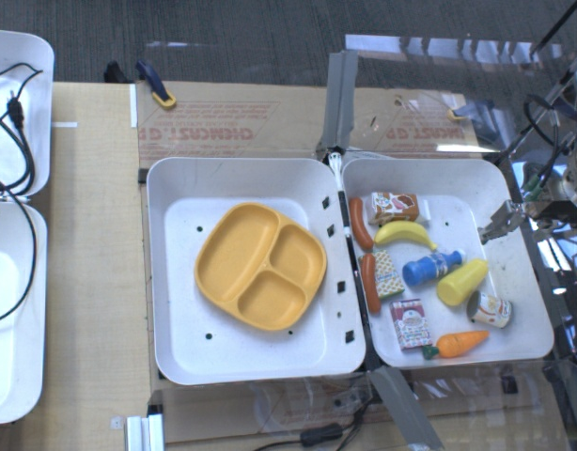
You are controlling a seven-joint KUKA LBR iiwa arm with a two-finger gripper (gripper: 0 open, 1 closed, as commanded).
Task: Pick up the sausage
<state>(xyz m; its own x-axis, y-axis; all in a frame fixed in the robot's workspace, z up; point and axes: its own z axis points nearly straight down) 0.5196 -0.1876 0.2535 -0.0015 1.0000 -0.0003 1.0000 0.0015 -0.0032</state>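
Note:
Two reddish-brown sausages lie along the left wall of the right bin (514, 346). One sausage (362, 222) is at the upper left, and the other sausage (370, 283) is just below it, beside a checkered packet (389, 272). My gripper (498, 224) hovers at the bin's right wall, well to the right of both sausages, with the banana (406, 235) and bottles lying between. Nothing shows in its grasp.
The right bin also holds a snack pack (394, 205), blue bottle (431, 268), yellow bottle (462, 282), small can (491, 310), red box (412, 324) and carrot (460, 343). A yellow divided plate (260, 266) lies in the left bin (166, 252).

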